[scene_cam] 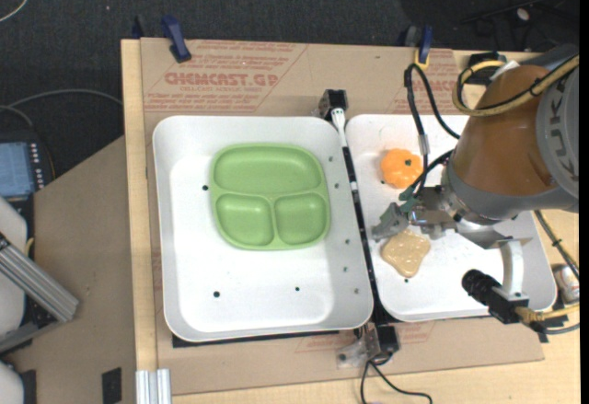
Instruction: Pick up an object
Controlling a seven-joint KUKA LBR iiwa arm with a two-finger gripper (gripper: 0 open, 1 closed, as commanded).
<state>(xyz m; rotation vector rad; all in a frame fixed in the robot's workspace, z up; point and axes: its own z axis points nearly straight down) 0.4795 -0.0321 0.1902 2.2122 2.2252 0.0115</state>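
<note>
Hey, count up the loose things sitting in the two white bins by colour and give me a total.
Green: 1, the divided plate in the left bin
Orange: 1, the round fruit-like object in the right bin
Tan: 1, the flat piece in the right bin
Grey-green: 1, the small item beside the gripper
Total: 4

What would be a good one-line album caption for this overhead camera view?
Robot arm's gripper reaches into the right bin beside an orange fruit and tan piece; green divided plate in the left bin.

Arm [511,149] bent low, gripper [398,220] leftward
</note>
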